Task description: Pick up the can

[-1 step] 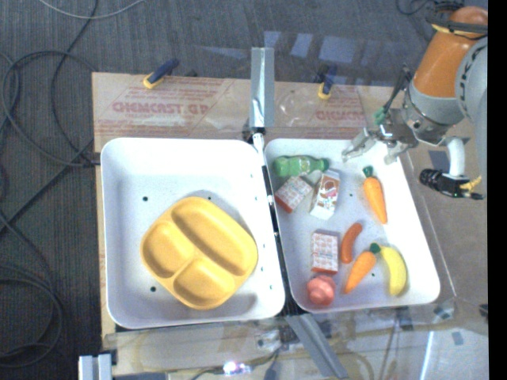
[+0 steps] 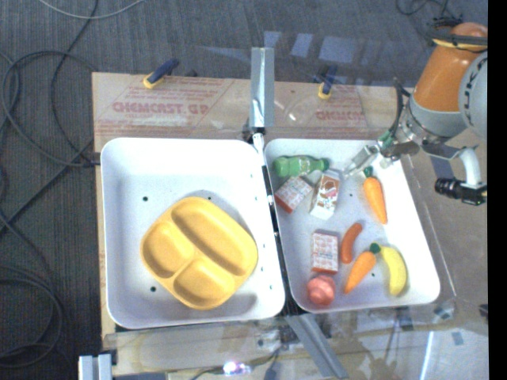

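The desk [image 2: 158,109] is a brown board carrying two shallow white bins side by side, with a metal bar between them at the far edge. The left bin [image 2: 127,172] holds a yellow divided tray [image 2: 200,250], lying at a slant near its middle. The right bin [image 2: 420,260] holds the small things.

The grey arm [image 2: 444,93] with its orange band reaches in from the right, and its end effector [image 2: 371,157] sits over the far right corner of the right bin, just beside the top of a carrot [image 2: 375,199]. Whether it is apart or together cannot be made out.

A green bottle [image 2: 299,165] lies along the far wall. Near it are a red-and-white carton [image 2: 294,194] and a white carton [image 2: 325,195], touching. What looks like the can [image 2: 325,252], red and white, lies on its side in the middle of the right bin, well apart from the end effector. A red ball-like fruit [image 2: 321,290] sits just in front of it, a small sausage [image 2: 350,242] to its right, then a second carrot [image 2: 360,268] and a banana [image 2: 394,269].
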Robot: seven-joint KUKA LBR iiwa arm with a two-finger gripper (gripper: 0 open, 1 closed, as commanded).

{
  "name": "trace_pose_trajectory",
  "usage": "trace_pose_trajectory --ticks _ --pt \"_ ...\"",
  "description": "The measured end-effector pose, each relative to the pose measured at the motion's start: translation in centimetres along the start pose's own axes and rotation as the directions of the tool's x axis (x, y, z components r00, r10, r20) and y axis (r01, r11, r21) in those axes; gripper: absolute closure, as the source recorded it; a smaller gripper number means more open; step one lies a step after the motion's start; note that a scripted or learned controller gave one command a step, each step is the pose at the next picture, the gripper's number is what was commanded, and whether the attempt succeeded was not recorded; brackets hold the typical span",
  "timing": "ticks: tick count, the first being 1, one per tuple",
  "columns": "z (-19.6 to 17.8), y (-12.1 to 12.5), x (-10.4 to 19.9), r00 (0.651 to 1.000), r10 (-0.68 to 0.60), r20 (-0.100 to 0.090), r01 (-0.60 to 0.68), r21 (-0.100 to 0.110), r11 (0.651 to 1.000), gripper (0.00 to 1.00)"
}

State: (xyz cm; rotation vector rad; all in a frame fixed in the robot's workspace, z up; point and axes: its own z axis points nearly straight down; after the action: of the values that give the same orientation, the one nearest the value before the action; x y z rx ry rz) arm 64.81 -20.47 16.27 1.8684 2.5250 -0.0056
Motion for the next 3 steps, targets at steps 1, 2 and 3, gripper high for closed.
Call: trace_pose_trajectory --ticks 1,2,3 --pt "5.9 3.1 4.8 0.967 0.254 0.004 -0.254 0.0 0.967 0.0" --pt "4.1 1.7 4.0 0.985 0.171 0.001 -0.171 0.001 0.985 0.0" --pt "6.7 -1.1 5.4 0.873 0.488 -0.007 -0.488 -0.023 0.872 0.0"
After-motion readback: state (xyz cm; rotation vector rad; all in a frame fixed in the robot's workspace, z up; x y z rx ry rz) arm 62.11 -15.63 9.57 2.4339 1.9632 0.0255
